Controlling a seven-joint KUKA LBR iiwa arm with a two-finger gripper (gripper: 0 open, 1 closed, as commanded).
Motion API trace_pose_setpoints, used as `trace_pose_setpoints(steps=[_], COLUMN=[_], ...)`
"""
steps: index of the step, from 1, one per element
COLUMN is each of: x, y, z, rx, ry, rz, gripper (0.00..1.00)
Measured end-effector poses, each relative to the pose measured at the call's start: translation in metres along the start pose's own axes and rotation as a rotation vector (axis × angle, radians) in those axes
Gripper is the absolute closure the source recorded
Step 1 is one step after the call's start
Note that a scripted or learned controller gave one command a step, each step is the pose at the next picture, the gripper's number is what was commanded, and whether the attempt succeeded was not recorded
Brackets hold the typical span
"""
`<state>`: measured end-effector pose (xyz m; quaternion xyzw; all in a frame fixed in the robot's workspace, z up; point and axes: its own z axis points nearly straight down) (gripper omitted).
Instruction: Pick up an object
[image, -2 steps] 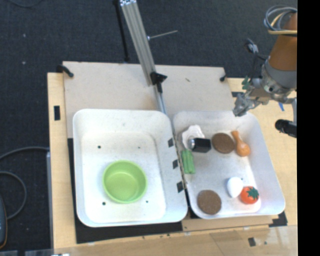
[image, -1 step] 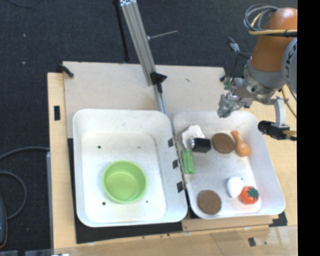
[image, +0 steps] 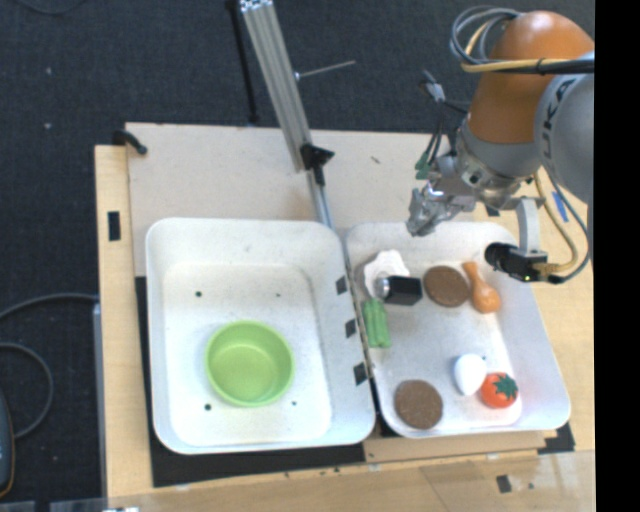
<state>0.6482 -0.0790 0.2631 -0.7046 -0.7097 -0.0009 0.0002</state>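
The gripper (image: 428, 215) hovers above the right bin's (image: 545, 345) far edge, nothing between its fingers; whether they are spread I cannot tell. A brown disc (image: 447, 286) lies just below it.

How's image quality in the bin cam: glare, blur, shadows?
Camera view: lighting even and soft, shadows faint; both white bins run bright, near washed out; end effector slightly soft; small objects like the tomato stay readable; green bowl crisp, no glare.

Glossy plastic green bowl (image: 249, 363); matt white bins (image: 170, 300); wooden bench (image: 115, 330).
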Motion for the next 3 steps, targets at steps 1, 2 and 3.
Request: trace_pose_setpoints(steps=[1, 2, 3], x=[0.044, 0.085, 0.139], y=[-0.011, -0.018, -0.02], z=[-0.003, 0.013, 0.007], rx=[0.001, 0.001, -0.001], ry=[-0.001, -0.002, 0.0], rz=[0.005, 0.005, 0.0], gripper=[1.0, 1.0, 1.0])
